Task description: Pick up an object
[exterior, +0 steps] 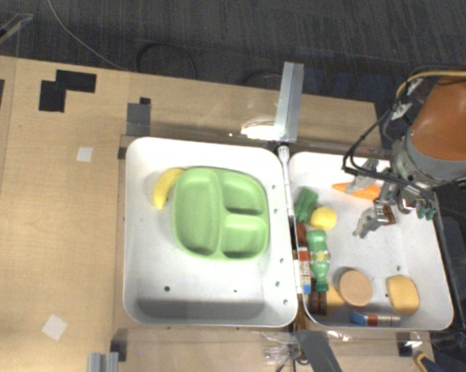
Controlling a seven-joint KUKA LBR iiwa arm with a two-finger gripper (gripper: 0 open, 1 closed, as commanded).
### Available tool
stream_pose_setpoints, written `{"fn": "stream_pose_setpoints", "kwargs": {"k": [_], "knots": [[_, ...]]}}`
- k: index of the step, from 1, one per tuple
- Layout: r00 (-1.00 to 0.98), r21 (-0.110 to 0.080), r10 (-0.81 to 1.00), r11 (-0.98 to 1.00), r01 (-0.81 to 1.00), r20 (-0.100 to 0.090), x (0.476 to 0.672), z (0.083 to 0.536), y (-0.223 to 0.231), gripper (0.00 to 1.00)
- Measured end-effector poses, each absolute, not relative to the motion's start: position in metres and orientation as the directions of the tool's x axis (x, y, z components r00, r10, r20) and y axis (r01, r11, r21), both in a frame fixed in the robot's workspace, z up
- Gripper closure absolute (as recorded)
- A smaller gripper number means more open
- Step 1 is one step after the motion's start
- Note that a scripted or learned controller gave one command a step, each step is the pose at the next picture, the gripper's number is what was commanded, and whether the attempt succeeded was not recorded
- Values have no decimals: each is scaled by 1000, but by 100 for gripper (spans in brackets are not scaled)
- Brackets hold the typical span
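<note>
Got two shallow white bins side by side here. Left bin [133,246] with a green divided tray [215,212] sitting toward its back, plus a yellow banana [165,186] tucked against the tray's left edge. Plenty of bare floor toward the front of that bin.

Right bin [442,293] way busier. Along its left wall, back to front: a green veggie-looking piece [305,201], a yellow lemon [323,218] just beside it, then a green bottle [317,251] lying lengthwise, with some brown and red bits [301,261] squeezed between it and the wall. Near the front: a round tan disc [356,287], a yellow block [402,292] well apart to its right, and a small blue-and-red stick [375,318] right by the front rim. Up by the back wall, an orange carrot-like piece [358,188].

Any print on the bottle way too small to read, same for the stick.

Gripper [374,221] hanging over the bare middle of the right bin, fingers a little apart and gripping nothing. Closest candidates for picking: carrot piece just behind it, lemon off to its left, neither touching. Open white floor under it and out to the right rim, so decent room there; left wall side pretty cramped.
</note>
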State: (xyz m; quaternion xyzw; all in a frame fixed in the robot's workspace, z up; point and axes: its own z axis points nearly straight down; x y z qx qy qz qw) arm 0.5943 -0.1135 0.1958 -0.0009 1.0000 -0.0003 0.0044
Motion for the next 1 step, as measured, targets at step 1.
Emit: {"fn": "stream_pose_setpoints", "kwargs": {"k": [1], "knots": [[-997, -2, -77, 997, -77, -12, 591, 98, -105, 0]]}}
